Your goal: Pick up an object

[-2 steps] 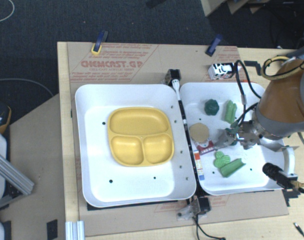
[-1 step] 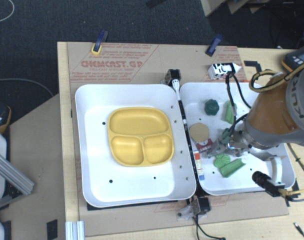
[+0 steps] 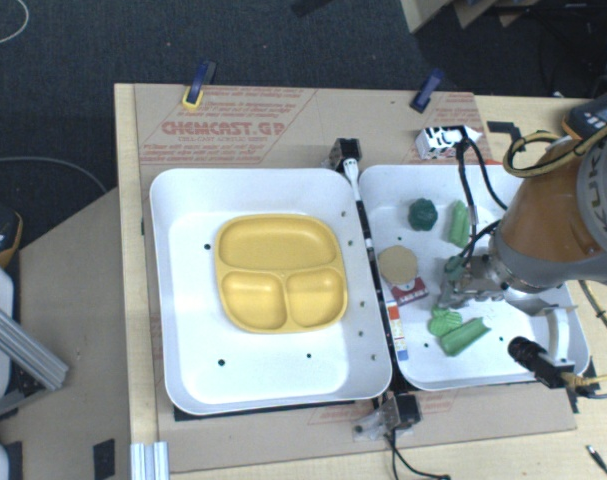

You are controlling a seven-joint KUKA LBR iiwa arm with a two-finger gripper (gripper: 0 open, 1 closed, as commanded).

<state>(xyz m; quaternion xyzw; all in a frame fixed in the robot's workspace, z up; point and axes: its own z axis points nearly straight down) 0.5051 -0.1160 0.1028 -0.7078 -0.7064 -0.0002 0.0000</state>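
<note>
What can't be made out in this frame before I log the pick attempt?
- Pincer: camera view, whether it grips anything; the wrist hides its tips.
- Green pieces below it: blurred, their identity is unclear.
- Tan disc and red item: too small to identify.
- Right bin: the far right wall is covered by the arm.

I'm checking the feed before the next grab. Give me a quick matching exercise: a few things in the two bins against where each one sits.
Things:
1. yellow divided tray
2. dark green round object
3. tan disc
4. gripper

Places:
A. right bin, near its left wall, by the red-labelled item
B. middle of the left bin
C. right bin, just above the light green pieces at its front
D. right bin, toward its far side

Pairs: 1-B, 2-D, 3-A, 4-C
</note>
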